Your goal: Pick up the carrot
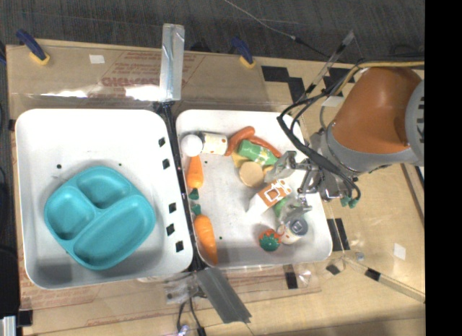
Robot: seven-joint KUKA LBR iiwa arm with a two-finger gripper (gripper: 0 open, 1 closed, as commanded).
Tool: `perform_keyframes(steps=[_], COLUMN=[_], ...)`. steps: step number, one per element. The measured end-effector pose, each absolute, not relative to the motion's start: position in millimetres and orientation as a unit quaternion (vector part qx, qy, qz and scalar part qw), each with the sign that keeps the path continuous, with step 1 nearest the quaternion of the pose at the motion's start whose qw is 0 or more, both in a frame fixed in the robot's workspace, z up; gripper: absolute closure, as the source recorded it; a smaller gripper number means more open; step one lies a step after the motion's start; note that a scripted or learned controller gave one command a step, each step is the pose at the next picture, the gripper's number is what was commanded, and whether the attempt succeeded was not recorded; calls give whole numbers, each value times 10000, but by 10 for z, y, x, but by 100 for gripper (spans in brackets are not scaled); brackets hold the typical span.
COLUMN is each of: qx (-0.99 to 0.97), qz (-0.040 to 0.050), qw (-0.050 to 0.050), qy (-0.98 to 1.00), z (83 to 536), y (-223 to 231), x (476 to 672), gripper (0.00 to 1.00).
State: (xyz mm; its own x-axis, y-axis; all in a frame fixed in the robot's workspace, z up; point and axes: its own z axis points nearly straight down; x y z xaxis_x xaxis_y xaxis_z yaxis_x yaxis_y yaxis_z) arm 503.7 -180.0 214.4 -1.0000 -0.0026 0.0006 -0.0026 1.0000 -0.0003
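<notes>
Hovering at the bin's right side, gripper (299, 186) isn't reaching the carrot (195, 171) lying lengthwise far left; can't tell its grip state.

Both white bins (43, 183) look like smooth, faintly glossy plastic, and the teal divided plate (99, 216) in the left one has the same moulded, satin plastic look. The carrot (195, 170) is smooth, matt orange, like a plastic toy. The bench (404, 269) shows flat, matt cardboard-brown sheeting, and the arm's orange band (375, 110) is smooth with a soft sheen.
</notes>
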Motion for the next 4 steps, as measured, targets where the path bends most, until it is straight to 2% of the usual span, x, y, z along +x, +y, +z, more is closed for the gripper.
perform_keyframes(steps=[1, 2, 3, 4], qx=[120, -435, -401, -374], qz=[-15, -12, -2, 1], qw=[32, 12, -3, -61], qy=[-9999, -9990, -9992, -9993], z=[1360, 1063, 1173, 2806], y=[-1624, -1002, -1002, -479], x=[5238, 4935, 4953, 4792], gripper=[0, 0, 100, 100])
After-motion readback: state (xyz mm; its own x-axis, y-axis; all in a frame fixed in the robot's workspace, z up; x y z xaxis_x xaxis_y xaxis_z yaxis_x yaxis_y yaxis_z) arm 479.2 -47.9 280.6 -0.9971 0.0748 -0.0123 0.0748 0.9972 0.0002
